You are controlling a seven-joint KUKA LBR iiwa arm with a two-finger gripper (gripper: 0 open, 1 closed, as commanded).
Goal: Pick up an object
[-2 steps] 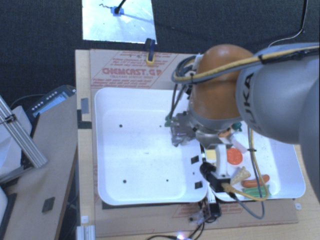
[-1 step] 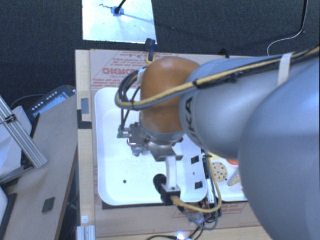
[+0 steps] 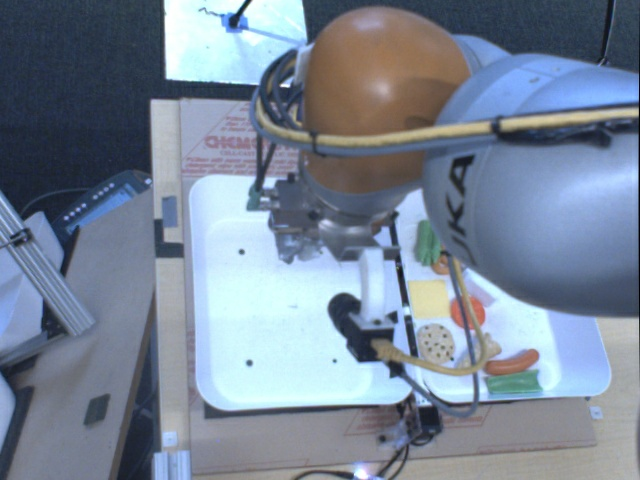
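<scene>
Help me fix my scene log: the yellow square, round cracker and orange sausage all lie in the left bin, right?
Wrong bin: the camera view shows the yellow square, round cracker and orange sausage all lying in the right bin.

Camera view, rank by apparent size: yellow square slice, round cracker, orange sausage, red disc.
1. yellow square slice
2. round cracker and orange sausage: too close to call
Unranked: red disc, partly hidden by the arm.

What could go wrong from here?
1. The gripper sits over the left bin, while the visible items lie in the right bin; a grasp here likely gets nothing.
2. The yellow slice, round cracker and red slice are flat and crowded, so a pinch may slip or nudge neighbours.
</scene>
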